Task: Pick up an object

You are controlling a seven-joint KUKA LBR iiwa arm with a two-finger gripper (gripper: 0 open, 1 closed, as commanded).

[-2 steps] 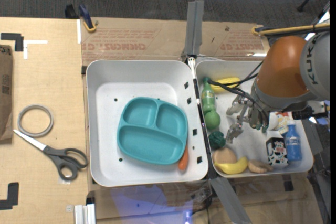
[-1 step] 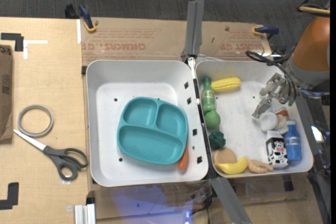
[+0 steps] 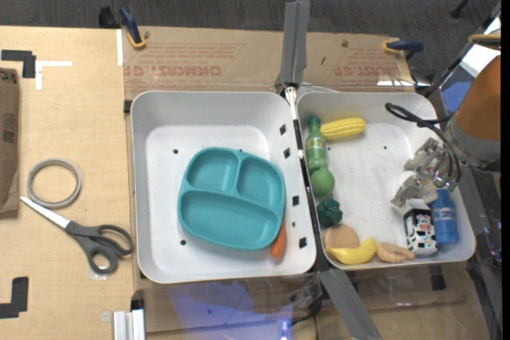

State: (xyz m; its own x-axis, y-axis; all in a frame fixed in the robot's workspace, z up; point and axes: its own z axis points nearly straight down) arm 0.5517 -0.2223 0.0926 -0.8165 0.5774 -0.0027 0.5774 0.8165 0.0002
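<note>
1. Bench [image 3: 72, 91]: carries two shallow white bins side by side; a roll of tape [image 3: 53, 181] and a pair of scissors [image 3: 88, 235] lie near its left edge.
2. Left bin [image 3: 151, 139]: holds a teal divided plate [image 3: 232, 199] at its centre. An orange carrot [image 3: 277, 244] lies against the plate's lower right edge, near the bin's right wall.
3. Right bin [image 3: 366, 163]: holds the graspable objects.
   - Along the left wall: a green bottle [image 3: 315, 146], a green round fruit [image 3: 322, 182] just below it, and a dark green broccoli piece [image 3: 329, 211].
   - Near the top edge: a yellow corn cob [image 3: 342, 128].
   - Along the bottom edge: a tan round piece [image 3: 341, 236], a banana [image 3: 355, 252] and a beige peanut-shaped item [image 3: 394, 252].
   - In the lower right corner: a black-and-white cow-print carton [image 3: 421, 232] and a blue bottle [image 3: 445, 219], side by side.
4. Arm [image 3: 482, 115]: reaches in over the right bin's right edge.
5. Gripper [image 3: 420, 181]: sits low near the right wall, just above the carton and beside the blue bottle. Finger opening cannot be determined; no object is visibly held.
</note>
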